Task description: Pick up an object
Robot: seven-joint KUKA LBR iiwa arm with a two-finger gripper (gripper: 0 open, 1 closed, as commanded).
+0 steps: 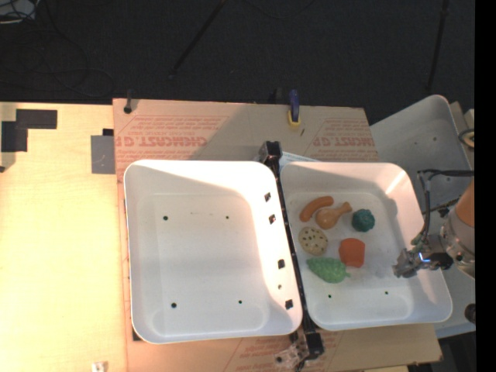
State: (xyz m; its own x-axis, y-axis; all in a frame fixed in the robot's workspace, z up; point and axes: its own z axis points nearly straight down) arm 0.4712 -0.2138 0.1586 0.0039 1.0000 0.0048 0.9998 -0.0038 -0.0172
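Observation:
The right bin (pixel 387 304) holds several small objects. A reddish-brown sausage (pixel 315 206) lies beside a tan drumstick-shaped piece (pixel 332 215). A dark teal ball-like item (pixel 363 221) rests further right. Below them sit a speckled brown cookie (pixel 313 239), an orange-red block (pixel 352 252) and a green leafy piece (pixel 327 269). My gripper (pixel 408 266) hangs at the bin's right side, to the right of the orange-red block and apart from every object. I see nothing between its fingers.
The left bin (pixel 155 316) stands beside the right one, with a black clip strip (pixel 280 239) between them. Both rest on brown cardboard (pixel 232 134). A pale wooden bench top (pixel 54 246) stretches to the left. Cables (pixel 434 180) run near the arm at the right.

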